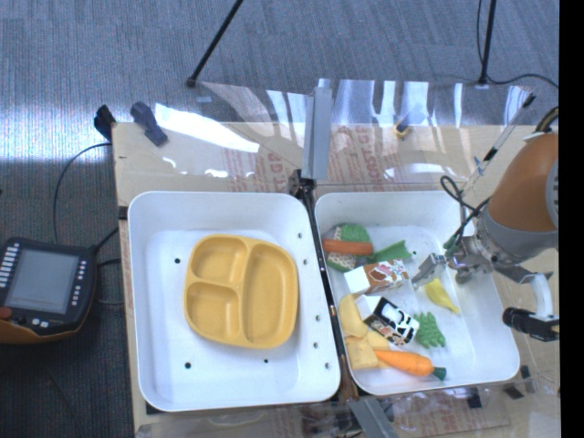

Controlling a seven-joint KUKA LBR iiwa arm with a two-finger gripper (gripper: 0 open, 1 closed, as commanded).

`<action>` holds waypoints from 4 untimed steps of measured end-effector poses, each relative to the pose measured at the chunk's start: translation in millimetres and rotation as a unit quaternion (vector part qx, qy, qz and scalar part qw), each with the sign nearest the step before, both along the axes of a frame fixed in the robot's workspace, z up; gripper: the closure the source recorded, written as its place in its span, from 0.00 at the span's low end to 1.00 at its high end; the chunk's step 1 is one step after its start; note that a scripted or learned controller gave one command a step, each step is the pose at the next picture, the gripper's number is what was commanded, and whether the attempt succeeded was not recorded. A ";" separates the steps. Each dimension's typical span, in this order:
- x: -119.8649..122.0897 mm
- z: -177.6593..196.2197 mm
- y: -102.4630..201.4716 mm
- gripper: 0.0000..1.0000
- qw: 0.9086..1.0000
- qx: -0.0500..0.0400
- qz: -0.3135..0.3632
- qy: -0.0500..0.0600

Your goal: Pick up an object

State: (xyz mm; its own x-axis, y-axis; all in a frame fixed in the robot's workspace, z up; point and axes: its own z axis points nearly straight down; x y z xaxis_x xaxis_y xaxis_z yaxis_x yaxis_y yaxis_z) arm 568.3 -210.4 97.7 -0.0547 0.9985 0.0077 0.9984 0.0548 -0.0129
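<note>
My gripper (446, 271) hangs low over the right part of the right bin (497, 359), with its two fingers spread open and nothing between them. A small yellow toy (442, 296) lies just below the fingertips, apart from them. To the left of the gripper lies a small printed box (385, 273), with a white cube (357, 281) beside it. A black-and-white toy (395, 321) and a green bumpy toy (431, 331) lie further toward the front. An orange carrot (406, 362) rests near the front wall.
A second carrot (347, 246) lies on a green toy (353, 234) at the bin's back left, next to a green pod (391, 252). Yellow pieces (352, 319) line the left wall. The left bin (160, 245) holds a yellow divided plate (242, 290).
</note>
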 end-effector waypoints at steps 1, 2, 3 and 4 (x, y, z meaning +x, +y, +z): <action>2.6 14.3 -2.0 1.00 1.000 -0.001 -0.002 -0.004; 2.3 13.6 -1.9 0.00 1.000 -0.001 -0.003 -0.004; 11.6 -11.3 2.1 0.00 1.000 0.000 0.003 -0.005; 11.4 -1.7 1.4 1.00 1.000 0.000 0.002 -0.004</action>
